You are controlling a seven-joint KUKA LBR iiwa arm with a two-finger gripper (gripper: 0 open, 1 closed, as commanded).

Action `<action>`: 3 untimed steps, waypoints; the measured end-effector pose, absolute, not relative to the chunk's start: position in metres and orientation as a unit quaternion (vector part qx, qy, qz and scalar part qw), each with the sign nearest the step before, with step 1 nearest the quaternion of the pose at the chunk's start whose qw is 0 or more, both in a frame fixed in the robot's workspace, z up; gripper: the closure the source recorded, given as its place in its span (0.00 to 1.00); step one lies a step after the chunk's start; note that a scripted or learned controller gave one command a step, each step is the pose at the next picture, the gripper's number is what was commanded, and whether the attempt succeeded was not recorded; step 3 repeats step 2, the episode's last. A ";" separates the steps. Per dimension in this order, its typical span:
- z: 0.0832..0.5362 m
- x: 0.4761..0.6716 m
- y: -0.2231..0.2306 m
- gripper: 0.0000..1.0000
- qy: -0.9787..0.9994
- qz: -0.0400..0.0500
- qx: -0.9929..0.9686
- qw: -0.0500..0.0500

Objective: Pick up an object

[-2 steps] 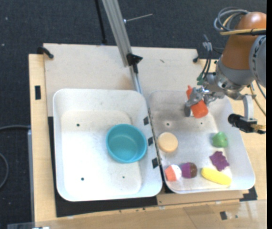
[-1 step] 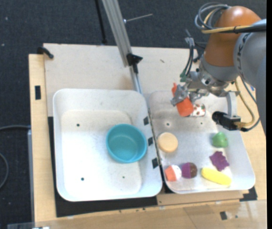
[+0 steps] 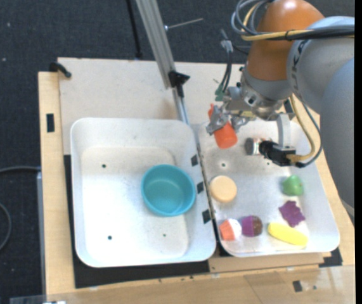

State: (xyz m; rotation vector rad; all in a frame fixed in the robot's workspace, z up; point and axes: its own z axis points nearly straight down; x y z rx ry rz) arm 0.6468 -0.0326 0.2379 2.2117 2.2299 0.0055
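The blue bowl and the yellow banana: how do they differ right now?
The bowl lies in the left bin; the banana lies in the right bin. The bowl is round, open side up, and far larger; the banana is small and long. The bowl sits alone; the banana has toys close by. Both rest untouched.

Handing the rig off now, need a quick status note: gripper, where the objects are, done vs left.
Gripper: over the right bin's far-left corner, an orange object between its fingers.
Right bin: tan round piece, green piece, purple piece, yellow piece, dark purple ball, red-and-white piece.
Left bin: blue bowl.
Done: orange object appears gripped.
Left: confirm it is lifted clear and stays held.
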 end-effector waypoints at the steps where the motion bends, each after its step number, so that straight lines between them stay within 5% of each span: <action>1: 0.231 0.647 0.026 1.00 0.710 0.000 0.704 -0.001; 2: 0.238 0.662 0.083 1.00 0.710 0.002 0.704 0.000; 3: 0.238 0.662 0.083 1.00 0.710 0.002 0.704 0.000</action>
